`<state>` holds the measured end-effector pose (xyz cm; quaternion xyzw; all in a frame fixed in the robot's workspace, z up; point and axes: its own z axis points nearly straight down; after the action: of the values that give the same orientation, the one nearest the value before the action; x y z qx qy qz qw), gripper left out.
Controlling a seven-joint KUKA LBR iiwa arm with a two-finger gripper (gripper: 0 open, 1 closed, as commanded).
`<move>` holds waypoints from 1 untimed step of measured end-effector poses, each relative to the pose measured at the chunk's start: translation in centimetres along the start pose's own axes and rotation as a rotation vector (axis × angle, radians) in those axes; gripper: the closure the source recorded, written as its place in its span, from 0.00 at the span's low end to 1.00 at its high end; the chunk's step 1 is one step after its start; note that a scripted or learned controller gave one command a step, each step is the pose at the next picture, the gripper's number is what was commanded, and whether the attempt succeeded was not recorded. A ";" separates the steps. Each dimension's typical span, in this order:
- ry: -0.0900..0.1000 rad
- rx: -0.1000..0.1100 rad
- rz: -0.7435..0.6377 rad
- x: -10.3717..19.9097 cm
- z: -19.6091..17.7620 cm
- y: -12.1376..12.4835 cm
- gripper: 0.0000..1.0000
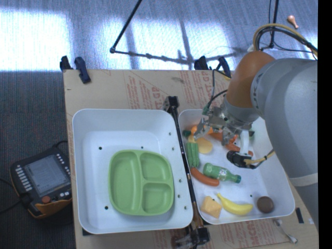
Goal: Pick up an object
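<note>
The right bin holds several toy foods. A green cucumber-like piece lies by the bin's left wall, with a tan round piece beside it. Nearer the front lie a green bottle, a red-orange carrot, a yellow cheese wedge, a banana and a brown ball. My gripper hangs low over the bin's far left part, above small orange pieces. The wrist hides what lies beneath it.
The left bin holds a green divided plate. A black divider clamp runs between the bins. A teach pendant sits on the floor at left. The grey arm covers the right bin's far right corner.
</note>
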<state>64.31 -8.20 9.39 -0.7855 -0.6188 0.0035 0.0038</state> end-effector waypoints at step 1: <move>0.000 0.004 -0.004 0.0 -0.8 0.0 1.00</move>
<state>64.29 -8.20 10.22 -0.7843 -0.6204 0.0050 0.0053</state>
